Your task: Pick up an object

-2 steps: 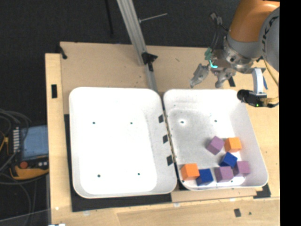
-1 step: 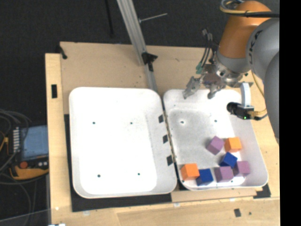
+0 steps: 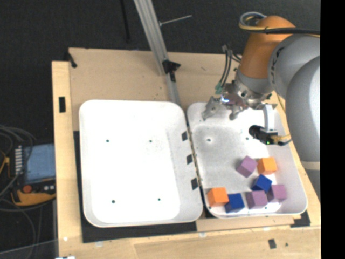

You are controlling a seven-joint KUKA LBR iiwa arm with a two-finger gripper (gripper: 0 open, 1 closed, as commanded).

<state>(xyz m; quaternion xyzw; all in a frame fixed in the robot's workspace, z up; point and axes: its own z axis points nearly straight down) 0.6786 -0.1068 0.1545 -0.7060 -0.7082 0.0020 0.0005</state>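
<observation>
**Arm poised over far edge of bin, blocks waiting at the near corner**

Fingers spread and holding nothing, the gripper (image 3: 222,110) hangs over the far edge of the right bin (image 3: 215,144), close to that bin's far-left corner. The two fingertips point down and apart toward bare white floor, with no block between them or under them.

The pickable objects lie well apart from the gripper, crowded toward the right bin's near edge and near-right corner. An orange block (image 3: 218,196) and a blue block (image 3: 235,202) sit touching along the near edge, with a purple block (image 3: 257,199) just beside them. Behind these are a second blue block (image 3: 262,183), a small purple block (image 3: 279,192) by the right wall, a second orange block (image 3: 267,165) and a tilted purple block (image 3: 246,166), which stands a little clear of the rest.

The cluster probably sits low because the bin's floor slopes or earlier handling swept it there; that cannot be confirmed. The tilted purple block looks the easiest target, having free space on its sides. The left bin (image 3: 135,161) lies alongside, sharing a hinged divider.

The task appears to be at its start: the arm must cross toward the near edge before descending.
</observation>
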